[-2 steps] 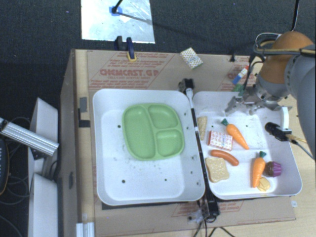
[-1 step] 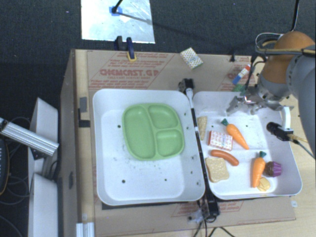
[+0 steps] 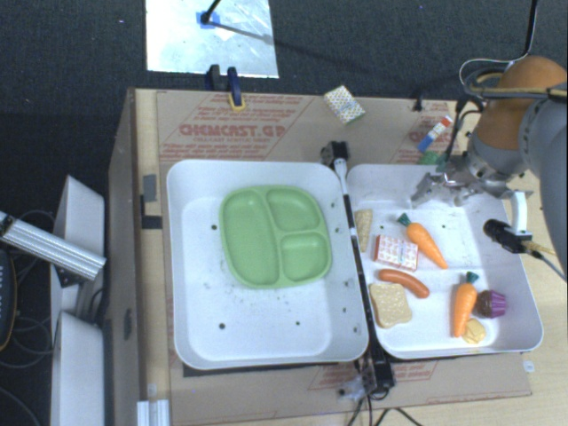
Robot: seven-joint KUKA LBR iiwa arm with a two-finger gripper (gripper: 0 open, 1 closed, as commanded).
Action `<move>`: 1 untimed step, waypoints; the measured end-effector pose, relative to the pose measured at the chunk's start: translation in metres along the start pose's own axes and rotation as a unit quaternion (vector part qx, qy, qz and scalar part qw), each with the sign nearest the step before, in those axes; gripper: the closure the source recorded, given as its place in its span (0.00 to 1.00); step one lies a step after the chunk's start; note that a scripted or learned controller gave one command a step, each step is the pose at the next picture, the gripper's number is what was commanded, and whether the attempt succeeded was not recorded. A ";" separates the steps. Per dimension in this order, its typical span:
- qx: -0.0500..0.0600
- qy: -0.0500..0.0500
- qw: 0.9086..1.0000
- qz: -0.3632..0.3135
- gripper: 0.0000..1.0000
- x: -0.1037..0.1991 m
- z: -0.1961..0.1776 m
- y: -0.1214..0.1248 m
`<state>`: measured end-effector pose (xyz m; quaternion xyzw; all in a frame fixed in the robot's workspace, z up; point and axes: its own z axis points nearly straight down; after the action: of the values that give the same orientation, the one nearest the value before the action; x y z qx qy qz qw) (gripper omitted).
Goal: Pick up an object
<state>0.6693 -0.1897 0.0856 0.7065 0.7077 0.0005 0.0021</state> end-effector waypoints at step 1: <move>0.000 0.000 1.000 0.000 0.00 -0.003 0.000 0.000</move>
<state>0.6694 -0.1929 0.0857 0.7065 0.7077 0.0006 0.0023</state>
